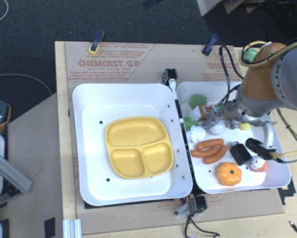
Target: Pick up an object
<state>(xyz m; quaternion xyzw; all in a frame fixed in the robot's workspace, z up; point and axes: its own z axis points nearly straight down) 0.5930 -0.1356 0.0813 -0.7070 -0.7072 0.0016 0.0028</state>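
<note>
The right bin (275, 180) holds several small toys. A green leafy piece (198, 101) lies at its far left, with a small brown piece (206, 111) beside it. Two orange-red sausages (209, 150) lie in the middle and an orange pumpkin (229, 174) sits near the front. White lumps (197, 133) rest by the left wall. My gripper (215, 117) reaches in from the right, low over the bin's far left part. It is just above a white round piece (217, 128) and next to the brown piece.
The left bin (89, 108) holds a yellow divided plate (138, 147). A small yellow bit (244, 126) and a red-and-white piece (258, 166) lie toward the right of the right bin. The grey and orange arm (267, 78) covers that bin's far right corner.
</note>
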